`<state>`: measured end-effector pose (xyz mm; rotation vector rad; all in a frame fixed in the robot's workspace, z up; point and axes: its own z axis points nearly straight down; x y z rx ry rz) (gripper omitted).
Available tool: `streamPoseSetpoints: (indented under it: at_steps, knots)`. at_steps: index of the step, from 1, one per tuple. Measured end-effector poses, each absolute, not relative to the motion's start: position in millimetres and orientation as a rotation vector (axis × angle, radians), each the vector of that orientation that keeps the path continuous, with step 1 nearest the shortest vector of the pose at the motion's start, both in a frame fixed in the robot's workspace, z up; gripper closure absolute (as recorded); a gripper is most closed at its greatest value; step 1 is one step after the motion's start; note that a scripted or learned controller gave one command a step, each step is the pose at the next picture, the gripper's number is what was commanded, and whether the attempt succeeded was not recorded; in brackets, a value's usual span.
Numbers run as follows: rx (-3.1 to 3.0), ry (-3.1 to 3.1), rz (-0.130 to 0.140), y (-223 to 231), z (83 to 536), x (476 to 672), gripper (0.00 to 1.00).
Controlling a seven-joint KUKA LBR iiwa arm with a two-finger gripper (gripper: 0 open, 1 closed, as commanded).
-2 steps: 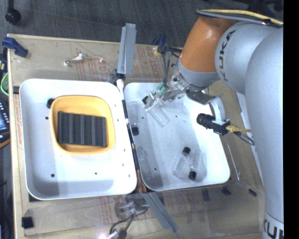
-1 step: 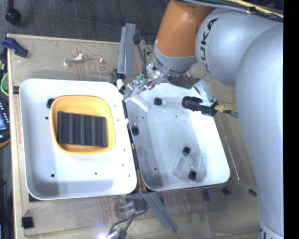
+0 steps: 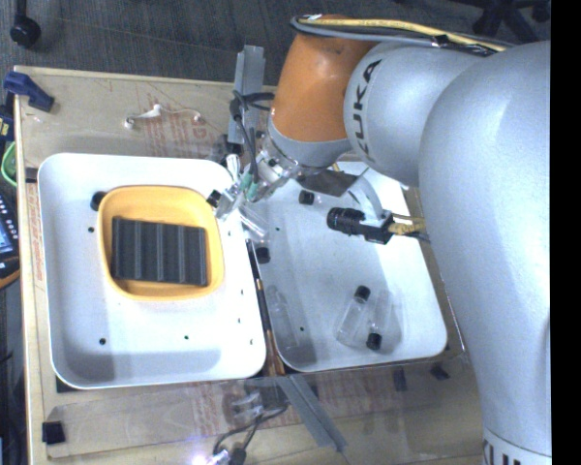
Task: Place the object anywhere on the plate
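From my station, the arm dominates the frame, its grey bulk and orange band reaching in from the right and covering the upper part of the right bin. The left bin sits just beside it, their inner rims touching. In the left bin rests the plate, yellow-rimmed with a dark ribbed centre, lying flat and unobstructed.

The claw hangs over the seam between the two bins, near the plate's upper right corner. I cannot tell from this angle whether it is wide, narrow or holding anything; the tip is a tangle of pale metal and glare.

The likeliest task object, in my judgement, is the clear vial with dark caps lying on its side in the lower part of the right bin, well apart from the claw. It appears transparent and smooth, nearly lost against the white floor. A small dark piece lies near the seam; I cannot identify it.

Risks noted: if the claw carries nothing, any release over the plate accomplishes nothing. A round, slick vial could roll or slip under a two-finger pinch. Working this close to the shared rims, a low pass could catch an edge and shift a bin.
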<state>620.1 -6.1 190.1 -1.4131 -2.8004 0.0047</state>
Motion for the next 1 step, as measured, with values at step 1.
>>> streamPoseSetpoints:
  at_steps: [1]
  knots:
    - [-1.414, -2.800, 0.005, -6.3, 190.3, 620.1, 0.00]
